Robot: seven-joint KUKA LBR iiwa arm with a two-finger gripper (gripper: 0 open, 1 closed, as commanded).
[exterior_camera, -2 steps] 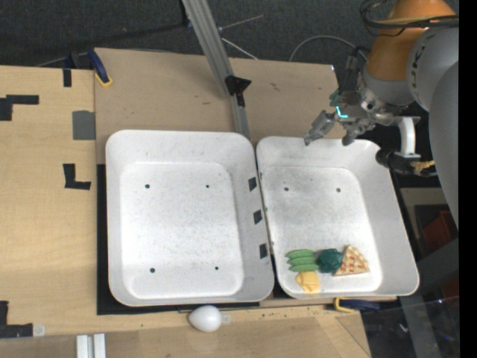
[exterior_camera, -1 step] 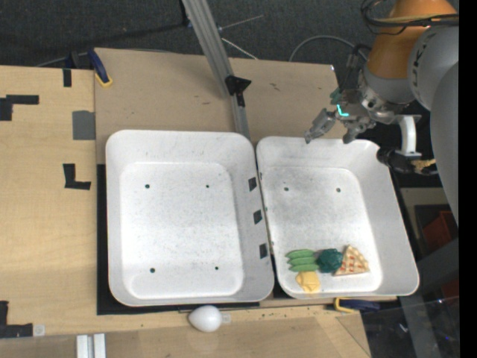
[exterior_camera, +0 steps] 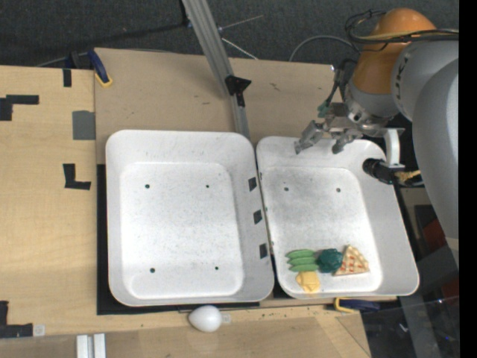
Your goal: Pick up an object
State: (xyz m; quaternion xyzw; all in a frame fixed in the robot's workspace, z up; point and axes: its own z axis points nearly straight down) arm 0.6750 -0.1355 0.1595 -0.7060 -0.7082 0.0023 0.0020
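In the right bin (exterior_camera: 387, 222), near its front edge, lies a small cluster of toy food: a green pea pod (exterior_camera: 301, 258), a dark green piece (exterior_camera: 328, 259), a yellow piece (exterior_camera: 308, 280) and an orange pizza slice (exterior_camera: 352, 262). My gripper (exterior_camera: 322, 142) hangs over the far rim of the right bin, well away from the cluster. Its two fingers are spread apart and nothing sits between them.
The left bin (exterior_camera: 119, 200) stands beside the right one. A white egg-shaped object (exterior_camera: 205, 318) lies on the bench in front of the left bin. A slanted metal pole (exterior_camera: 216, 51) rises behind the bins. A blue and yellow clamp (exterior_camera: 100, 69) sits at the back left.
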